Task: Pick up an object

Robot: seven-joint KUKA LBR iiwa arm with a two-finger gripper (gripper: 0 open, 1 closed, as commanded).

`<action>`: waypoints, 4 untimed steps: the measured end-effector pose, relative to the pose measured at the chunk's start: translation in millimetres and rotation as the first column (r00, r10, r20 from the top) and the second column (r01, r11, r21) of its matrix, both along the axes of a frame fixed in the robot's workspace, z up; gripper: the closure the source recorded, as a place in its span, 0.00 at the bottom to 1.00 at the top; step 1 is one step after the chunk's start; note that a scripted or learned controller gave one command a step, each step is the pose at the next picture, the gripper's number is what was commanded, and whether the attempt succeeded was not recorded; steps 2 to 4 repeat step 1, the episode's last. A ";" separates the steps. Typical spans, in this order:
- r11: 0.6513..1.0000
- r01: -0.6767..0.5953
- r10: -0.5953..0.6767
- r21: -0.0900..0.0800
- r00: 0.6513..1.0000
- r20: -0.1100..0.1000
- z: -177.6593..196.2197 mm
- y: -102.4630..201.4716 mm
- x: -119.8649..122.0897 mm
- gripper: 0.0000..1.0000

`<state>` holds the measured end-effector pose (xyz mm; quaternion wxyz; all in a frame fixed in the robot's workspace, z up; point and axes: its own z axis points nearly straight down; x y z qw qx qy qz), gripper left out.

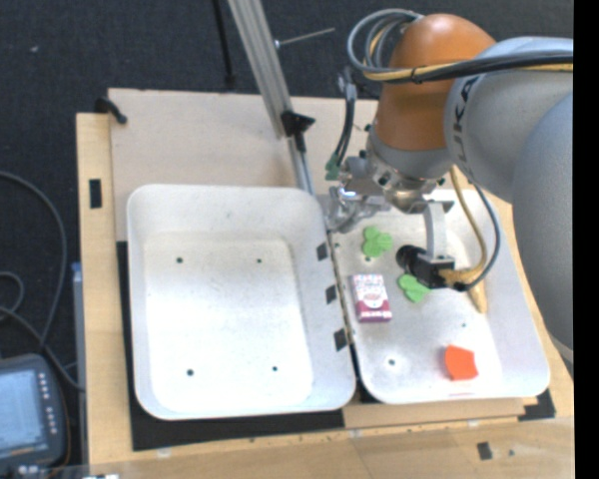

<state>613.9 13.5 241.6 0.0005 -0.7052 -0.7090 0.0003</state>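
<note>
arm point(499, 98) comes in from the right, orange band above the wrist, wrist hanging over the far left part of the right bin point(499, 377). gripper point(351, 206) sits at the bin's far left corner, close over the divide between the two bins. whether it is clenched or released: cannot tell, the wrist body covers it. nothing seen between its tips.

right bin holds four loose things. a green piece point(377, 241) lies just near the gripper, toward the far left of the bin floor. a second green piece point(413, 288) lies mid-floor, touching or just beside a black fitting point(419, 264) that hangs from the wrist on cables. a small purple and white box point(371, 298) lies flat along the left wall of this bin, near its middle. an orange block point(461, 363) rests near the front edge, well apart from the rest, with bare floor on all sides of it.

open room: the front left quarter of the right bin floor, between box and orange block, is bare. the far right of that bin is hidden under the arm.

left bin point(230, 297) shows bare white floor with four dark dots. a metal rail point(265, 68) slants down from the far edge of the bench point(180, 128) to the far corner between the bins.
</note>
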 end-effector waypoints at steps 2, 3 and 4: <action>1.000 0.002 -0.002 0.001 1.000 0.001 5.9 51.4 -21.5 1.00; 1.000 0.002 -0.002 0.001 1.000 0.001 5.9 51.4 -21.5 1.00; 1.000 0.002 -0.002 0.001 1.000 0.001 5.9 51.4 -21.5 1.00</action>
